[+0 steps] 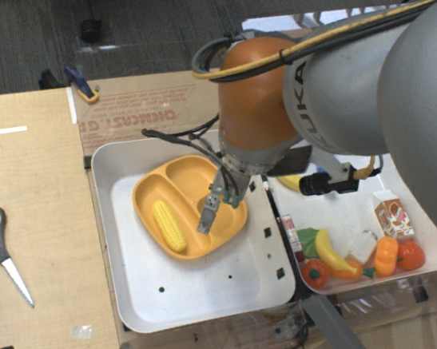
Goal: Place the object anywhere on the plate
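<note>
A yellow divided plate (195,179) lies in the left white bin (195,294). A yellow corn cob (168,225) rests in the plate's left compartment. My gripper (216,206) hangs over the plate's right compartment, to the right of the corn and apart from it. Its two fingers (206,216) stand slightly apart with nothing between them. The big grey and orange arm hides the plate's upper right rim.
The right bin (436,256) holds toy food: a banana (337,258), a green piece (310,242), a red tomato (315,275), an orange pepper (385,255) and a small carton (394,217). Scissors (0,253) lie on the wooden bench at far left.
</note>
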You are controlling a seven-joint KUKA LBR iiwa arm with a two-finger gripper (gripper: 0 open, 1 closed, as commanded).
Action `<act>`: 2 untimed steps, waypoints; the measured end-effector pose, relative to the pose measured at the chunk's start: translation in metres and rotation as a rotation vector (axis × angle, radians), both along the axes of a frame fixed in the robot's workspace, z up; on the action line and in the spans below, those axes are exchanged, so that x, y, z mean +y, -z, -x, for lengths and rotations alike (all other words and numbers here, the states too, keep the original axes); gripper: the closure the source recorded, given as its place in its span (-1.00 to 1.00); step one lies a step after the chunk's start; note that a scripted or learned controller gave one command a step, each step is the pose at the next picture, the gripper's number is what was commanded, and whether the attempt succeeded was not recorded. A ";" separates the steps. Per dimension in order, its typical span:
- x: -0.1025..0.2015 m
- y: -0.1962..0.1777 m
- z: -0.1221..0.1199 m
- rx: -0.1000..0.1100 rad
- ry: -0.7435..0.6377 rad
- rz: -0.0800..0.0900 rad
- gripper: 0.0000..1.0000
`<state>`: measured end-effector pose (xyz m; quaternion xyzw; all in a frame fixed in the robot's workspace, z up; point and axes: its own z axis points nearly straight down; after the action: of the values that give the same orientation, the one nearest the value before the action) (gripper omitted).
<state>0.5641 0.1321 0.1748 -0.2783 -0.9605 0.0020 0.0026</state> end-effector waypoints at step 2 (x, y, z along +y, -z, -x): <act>0.000 0.000 0.000 0.000 0.000 0.000 -1.00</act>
<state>0.5641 0.1321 0.1748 -0.2783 -0.9605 0.0020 0.0026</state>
